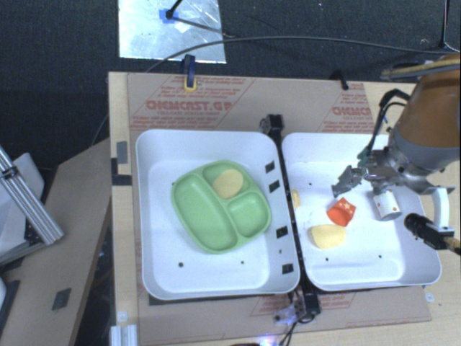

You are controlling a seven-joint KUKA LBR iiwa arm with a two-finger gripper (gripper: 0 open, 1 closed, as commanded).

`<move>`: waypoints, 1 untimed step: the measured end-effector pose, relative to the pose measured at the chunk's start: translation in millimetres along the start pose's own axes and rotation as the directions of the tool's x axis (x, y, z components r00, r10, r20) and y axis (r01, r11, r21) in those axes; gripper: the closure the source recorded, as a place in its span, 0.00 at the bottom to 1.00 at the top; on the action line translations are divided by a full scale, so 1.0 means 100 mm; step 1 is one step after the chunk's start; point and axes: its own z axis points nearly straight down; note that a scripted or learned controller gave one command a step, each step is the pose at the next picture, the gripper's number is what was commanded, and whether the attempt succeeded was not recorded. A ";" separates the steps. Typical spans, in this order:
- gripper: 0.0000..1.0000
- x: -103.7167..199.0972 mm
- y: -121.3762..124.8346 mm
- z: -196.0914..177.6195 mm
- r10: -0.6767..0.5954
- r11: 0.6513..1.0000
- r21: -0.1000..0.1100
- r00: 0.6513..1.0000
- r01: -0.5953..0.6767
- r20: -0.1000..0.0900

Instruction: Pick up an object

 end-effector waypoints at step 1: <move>0.00 0.00 0.02 -0.05 -0.002 1.000 -0.011 1.000 0.002 0.001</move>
